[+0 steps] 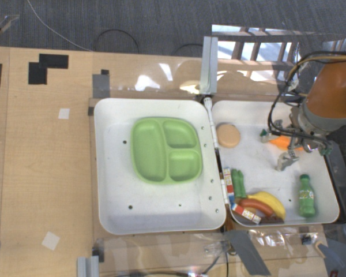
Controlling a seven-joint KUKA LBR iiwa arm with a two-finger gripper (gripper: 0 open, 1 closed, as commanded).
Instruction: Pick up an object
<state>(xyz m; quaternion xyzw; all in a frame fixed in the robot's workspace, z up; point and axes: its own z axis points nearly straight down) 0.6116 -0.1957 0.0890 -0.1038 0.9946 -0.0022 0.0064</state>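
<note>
My gripper (287, 160) hangs low over the right bin (254, 120), near its right side, under the orange-banded wrist. An orange carrot-like piece (278, 142) lies just up and left of it, partly covered by the wrist. A green bottle (305, 195) lies below and to the right of the gripper. A tan round bun (228, 135) sits at the bin's left. Along the front edge lie a yellow banana (269, 201), a red sausage (257, 206), a green stick-shaped item (238, 183) and a small printed box (247, 213).
The left bin (112, 212) holds a green divided plate (165, 149). A metal post (208, 65) stands behind the seam between the bins. Black cables loop off the wrist over the right bin's back corner.
</note>
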